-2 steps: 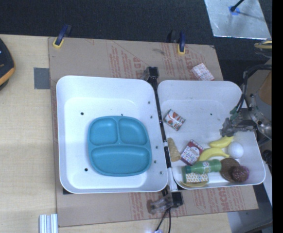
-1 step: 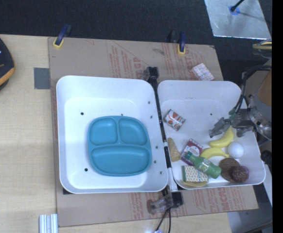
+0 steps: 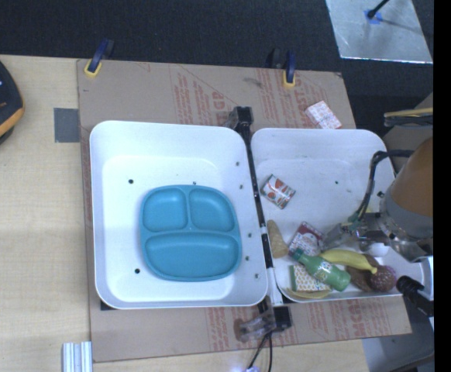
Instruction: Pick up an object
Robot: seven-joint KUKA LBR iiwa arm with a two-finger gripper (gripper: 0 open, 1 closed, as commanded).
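The fingers (image 3: 363,239) sit low over the right bin (image 3: 318,149), at its right side, but their tips blur into dark metal and cable, so whether they are spread or closed cannot be told, and nothing can be seen between them. Just below them lies one banana (image 3: 351,259), yellow and curved, its long axis running left to right with the dark tip toward the right. Touching it on the lower left is one green bottle (image 3: 325,271), smooth plastic, long axis slanting from upper left down to lower right, cap end at upper left. Right of the bottle, under the banana's tip, rests one dark brown, rounded lump (image 3: 378,278). Left of the fingers lies a crinkled red and white packet (image 3: 306,240); below that a flat yellow-edged piece (image 3: 309,283) lies under the bottle. Further left, one tan, elongated piece (image 3: 277,240) stands along the bin's left wall. Up and left, well apart, one small red and white can (image 3: 277,191) lies tilted. The left bin (image 3: 117,153) holds one matte blue plate (image 3: 191,232) with three compartments. Both bins rest on brown cardboard (image 3: 210,91) on the pale wooden bench (image 3: 24,239).
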